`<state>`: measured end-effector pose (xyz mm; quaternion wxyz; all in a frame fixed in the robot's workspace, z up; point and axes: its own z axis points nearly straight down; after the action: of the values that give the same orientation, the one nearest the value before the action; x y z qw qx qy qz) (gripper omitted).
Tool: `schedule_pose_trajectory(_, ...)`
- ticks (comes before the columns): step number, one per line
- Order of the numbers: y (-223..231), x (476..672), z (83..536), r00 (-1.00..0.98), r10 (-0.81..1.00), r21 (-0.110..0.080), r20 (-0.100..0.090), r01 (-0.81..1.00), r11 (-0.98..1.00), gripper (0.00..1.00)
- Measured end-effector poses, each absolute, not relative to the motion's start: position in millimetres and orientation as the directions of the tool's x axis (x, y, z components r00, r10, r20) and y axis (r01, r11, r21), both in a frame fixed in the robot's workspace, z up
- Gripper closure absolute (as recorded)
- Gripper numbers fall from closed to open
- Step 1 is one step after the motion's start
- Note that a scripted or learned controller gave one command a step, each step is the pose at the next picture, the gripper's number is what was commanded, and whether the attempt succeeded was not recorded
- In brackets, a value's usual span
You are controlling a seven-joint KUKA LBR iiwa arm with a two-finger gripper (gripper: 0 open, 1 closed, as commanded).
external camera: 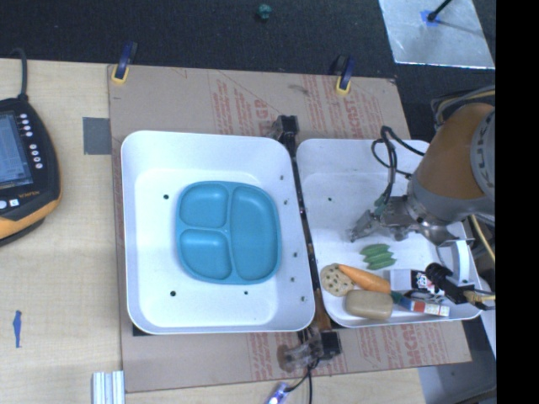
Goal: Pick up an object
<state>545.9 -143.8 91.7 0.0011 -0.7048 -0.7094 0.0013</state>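
From my seat the pick looks barely begun: the gripper (373, 223) is down inside the right bin (337, 162), and I see nothing between its fingers, so I judge that no object has been lifted yet. The jaws seem spread fairly wide, one dark tip reaching toward the left bin (152, 154) and the other back toward the wrist, though the slant makes that hard to be sure of. Just below the jaws, toward the near rim, lies the green pea pod (377, 255), the nearest candidate and apart from the tips as far as I can tell. Further the same way sit the carrot (365, 276), a round brown cracker (336, 280) touching its end, a tan block (368, 305), and a marker-like tube (418, 307). Away to the far side of the jaws, across the divider, the blue divided plate (227, 231) rests alone. What remains is everything: close on something and raise it. The arm (450, 171) hides the bin's right part, its wrist is cut off at the edge, and the small dark items near the tube are too cluttered for me to name.
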Motion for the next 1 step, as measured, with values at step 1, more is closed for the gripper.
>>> schedule_pose_trajectory(1, -195.3, 475.6, 115.7, -0.002, 1.000, -0.003, 0.000, 1.000, 0.002, 0.00)
